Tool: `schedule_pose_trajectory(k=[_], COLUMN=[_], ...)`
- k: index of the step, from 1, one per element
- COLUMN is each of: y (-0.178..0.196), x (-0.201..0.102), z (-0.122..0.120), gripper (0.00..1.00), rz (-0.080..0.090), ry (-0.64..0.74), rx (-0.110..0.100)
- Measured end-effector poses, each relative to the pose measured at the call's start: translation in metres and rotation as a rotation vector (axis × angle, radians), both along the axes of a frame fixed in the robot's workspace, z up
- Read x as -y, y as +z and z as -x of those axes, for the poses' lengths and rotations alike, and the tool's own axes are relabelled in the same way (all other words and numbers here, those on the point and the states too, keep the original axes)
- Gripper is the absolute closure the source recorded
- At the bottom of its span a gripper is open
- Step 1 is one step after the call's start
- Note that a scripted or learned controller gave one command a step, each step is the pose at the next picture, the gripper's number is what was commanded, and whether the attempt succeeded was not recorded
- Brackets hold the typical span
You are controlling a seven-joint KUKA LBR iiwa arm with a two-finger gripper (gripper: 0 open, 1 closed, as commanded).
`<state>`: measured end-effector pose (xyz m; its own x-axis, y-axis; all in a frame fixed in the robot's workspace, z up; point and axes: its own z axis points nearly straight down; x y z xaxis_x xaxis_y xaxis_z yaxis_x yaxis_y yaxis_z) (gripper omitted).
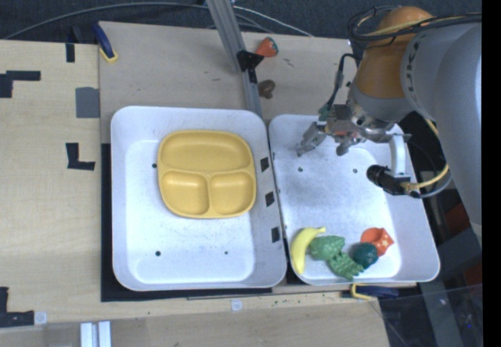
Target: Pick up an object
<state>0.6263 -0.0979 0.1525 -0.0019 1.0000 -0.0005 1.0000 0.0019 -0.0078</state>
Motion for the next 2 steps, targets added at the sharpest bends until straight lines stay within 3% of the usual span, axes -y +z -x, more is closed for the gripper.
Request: schedule_pose_trajectory(k=[1,2], y=[-0.0591,-0.0642], x=[0.0049,0.0044], z=[0.0097,0.0100], gripper=[0.00,0.00], rz=[0.000,0.001], ry=[-0.001,0.000], rx=[0.000,0.006])
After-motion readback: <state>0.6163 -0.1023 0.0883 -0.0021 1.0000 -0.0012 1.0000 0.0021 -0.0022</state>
